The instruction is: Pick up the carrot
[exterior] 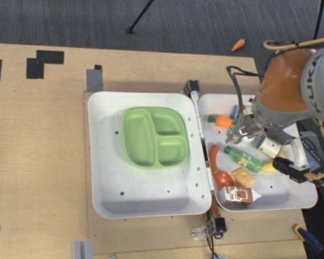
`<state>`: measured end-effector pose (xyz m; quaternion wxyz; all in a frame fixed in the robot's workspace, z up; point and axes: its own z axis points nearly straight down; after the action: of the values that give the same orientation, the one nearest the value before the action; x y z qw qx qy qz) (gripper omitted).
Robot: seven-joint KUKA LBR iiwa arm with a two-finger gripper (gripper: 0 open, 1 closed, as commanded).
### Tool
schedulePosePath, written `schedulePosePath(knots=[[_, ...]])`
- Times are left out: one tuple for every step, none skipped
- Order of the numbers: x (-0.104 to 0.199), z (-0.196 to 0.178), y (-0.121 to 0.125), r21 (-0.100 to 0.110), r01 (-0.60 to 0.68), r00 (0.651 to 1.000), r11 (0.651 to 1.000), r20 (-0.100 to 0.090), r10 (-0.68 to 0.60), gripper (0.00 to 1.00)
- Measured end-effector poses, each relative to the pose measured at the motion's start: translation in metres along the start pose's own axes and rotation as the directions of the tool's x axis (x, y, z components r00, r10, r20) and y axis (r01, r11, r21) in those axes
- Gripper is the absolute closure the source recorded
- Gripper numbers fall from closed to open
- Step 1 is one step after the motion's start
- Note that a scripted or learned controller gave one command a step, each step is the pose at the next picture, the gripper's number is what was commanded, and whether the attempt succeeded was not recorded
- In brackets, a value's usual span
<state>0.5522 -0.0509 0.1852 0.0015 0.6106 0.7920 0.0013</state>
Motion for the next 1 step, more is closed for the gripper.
schedulePosePath(knots=[[-0.0356, 0.098, -0.0463, -0.002, 0.095, 0.995, 0.995, 0.003, -0.095, 1.0]])
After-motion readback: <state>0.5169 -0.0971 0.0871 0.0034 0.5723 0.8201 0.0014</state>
